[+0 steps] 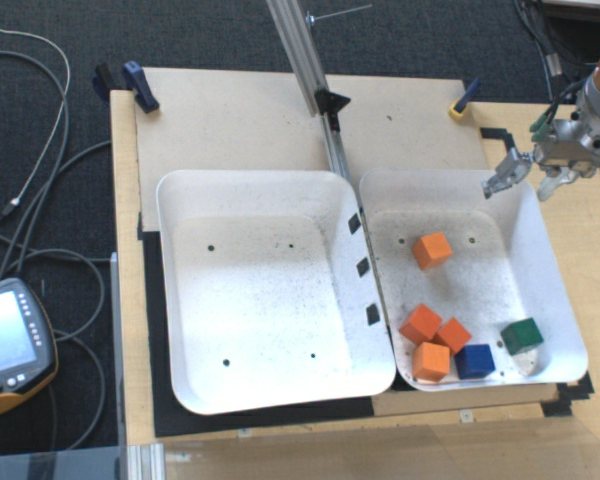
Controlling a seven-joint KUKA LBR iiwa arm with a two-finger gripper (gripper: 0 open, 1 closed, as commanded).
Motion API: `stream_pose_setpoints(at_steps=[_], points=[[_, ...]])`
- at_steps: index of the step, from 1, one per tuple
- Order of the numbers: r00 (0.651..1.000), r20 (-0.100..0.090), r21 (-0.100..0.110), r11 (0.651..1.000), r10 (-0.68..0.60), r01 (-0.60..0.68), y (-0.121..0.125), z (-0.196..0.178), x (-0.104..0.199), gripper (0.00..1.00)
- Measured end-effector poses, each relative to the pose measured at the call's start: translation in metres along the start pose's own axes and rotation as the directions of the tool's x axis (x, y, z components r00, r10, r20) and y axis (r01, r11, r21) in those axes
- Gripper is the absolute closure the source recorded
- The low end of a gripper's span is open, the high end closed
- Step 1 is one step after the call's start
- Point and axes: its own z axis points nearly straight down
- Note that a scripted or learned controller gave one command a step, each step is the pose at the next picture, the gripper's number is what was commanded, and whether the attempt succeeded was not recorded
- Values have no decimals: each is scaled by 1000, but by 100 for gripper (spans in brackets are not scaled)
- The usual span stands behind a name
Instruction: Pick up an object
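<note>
Our two-finger metal gripper (pixel 528 176) hung spread and empty; the lone orange cube (pixel 432 250) sat below-left of the jaws, so we judged centring first, then descending.

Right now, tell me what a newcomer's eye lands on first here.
The bright cubes in the right white plastic bin: a lone orange cube mid-bin, then a cluster at the near edge with a blue cube and a dark green cube. The grey metal gripper hangs open over that bin's far right rim.
</note>
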Motion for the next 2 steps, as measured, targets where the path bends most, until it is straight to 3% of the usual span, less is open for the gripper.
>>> stream_pose_setpoints(at_steps=[1, 2], points=[[1000, -5, 7, 1000, -5, 5, 12, 75, 69, 0], [1000, -2, 9, 1000, 4, -4, -13, 183, 41, 0]])
